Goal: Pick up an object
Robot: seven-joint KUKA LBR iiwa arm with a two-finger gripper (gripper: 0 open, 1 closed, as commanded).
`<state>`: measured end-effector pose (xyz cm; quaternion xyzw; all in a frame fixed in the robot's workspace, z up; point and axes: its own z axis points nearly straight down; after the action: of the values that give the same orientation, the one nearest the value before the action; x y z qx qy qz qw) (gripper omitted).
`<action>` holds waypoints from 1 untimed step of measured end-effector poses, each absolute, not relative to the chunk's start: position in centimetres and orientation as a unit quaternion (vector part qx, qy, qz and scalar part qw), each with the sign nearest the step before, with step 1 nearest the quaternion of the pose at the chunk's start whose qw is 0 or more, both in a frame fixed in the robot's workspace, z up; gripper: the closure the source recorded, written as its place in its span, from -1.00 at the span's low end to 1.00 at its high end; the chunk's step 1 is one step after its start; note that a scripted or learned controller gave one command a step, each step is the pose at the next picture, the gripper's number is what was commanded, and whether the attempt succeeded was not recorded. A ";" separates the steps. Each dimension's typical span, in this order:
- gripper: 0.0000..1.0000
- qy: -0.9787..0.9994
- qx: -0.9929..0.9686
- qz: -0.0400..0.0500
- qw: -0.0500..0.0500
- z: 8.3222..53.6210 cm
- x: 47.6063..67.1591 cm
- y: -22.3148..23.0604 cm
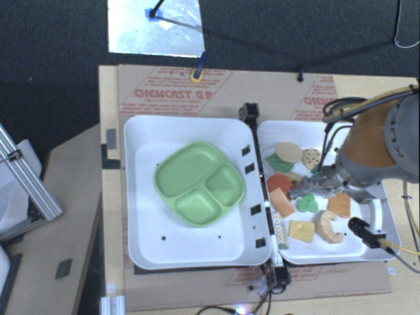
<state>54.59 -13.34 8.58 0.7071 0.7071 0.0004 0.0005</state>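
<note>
The right bin (375, 247) holds several toy foods: a round sandwich (288, 153), a cookie (311, 156), a red tomato piece (278, 181), an orange wedge (282, 201), a green broccoli-like piece (306, 204), a yellow cheese square (301, 231), a tan croissant shape (327, 227) and an orange block (339, 205). My gripper (307, 186) reaches in from the right and hangs low over the middle of this pile, just above the green piece. Nothing shows between its fingers.
The left bin (141, 176) holds a green divided plate (199, 183). A black-clipped divider (258, 176) runs between the bins. The arm's grey body with its orange band (374, 143) covers the right bin's far right side. Cables loop above it.
</note>
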 end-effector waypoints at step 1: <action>1.00 0.707 0.707 0.001 0.002 9.7 54.7 -13.4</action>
<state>54.68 -13.38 9.70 0.7070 0.7072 0.0014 0.0025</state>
